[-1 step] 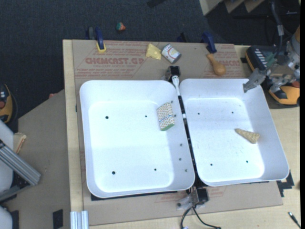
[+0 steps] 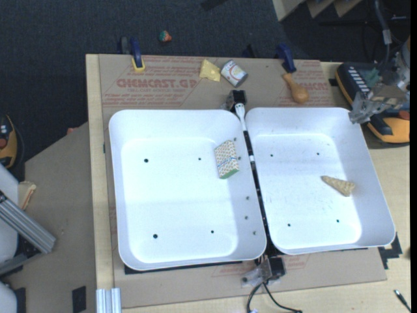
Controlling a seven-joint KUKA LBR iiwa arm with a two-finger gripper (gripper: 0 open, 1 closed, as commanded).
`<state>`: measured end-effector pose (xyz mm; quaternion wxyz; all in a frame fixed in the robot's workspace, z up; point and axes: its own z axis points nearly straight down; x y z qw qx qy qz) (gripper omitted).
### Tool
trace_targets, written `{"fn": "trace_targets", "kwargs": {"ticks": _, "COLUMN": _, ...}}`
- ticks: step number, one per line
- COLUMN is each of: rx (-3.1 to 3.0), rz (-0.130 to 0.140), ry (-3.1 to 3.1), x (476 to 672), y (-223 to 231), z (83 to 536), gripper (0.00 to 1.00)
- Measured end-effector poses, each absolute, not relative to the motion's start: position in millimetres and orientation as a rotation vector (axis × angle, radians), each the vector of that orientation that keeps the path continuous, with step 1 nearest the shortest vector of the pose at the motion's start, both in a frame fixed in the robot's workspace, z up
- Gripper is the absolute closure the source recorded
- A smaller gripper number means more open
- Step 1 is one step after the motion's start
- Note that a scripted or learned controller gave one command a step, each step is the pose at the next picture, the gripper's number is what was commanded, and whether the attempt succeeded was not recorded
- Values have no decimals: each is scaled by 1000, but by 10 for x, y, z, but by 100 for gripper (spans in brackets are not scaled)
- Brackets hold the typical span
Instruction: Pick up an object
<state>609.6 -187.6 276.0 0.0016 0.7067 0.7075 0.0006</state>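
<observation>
a patterned box point(image 2: 227, 158) lies in the left bin point(image 2: 130, 194), a tan wedge point(image 2: 339, 185) in the right bin point(image 2: 365, 220); gripper point(image 2: 365, 109) at the right bin's far corner, its grip unclear

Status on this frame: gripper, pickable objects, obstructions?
Gripper at right bin's far right corner, holding nothing seen. Patterned block in left bin; tan wedge in right bin. Both unobstructed.

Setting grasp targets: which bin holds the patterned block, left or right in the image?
The left bin. The patterned block lies near its right wall, by the divider. The right bin holds a tan wedge instead.
</observation>
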Motion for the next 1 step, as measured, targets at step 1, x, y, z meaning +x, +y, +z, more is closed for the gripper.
{"fn": "trace_targets", "kwargs": {"ticks": 1, "rx": 2219, "rz": 2, "ry": 2212, "x": 5970, "y": -2263, "z": 3238, "gripper": 100}}
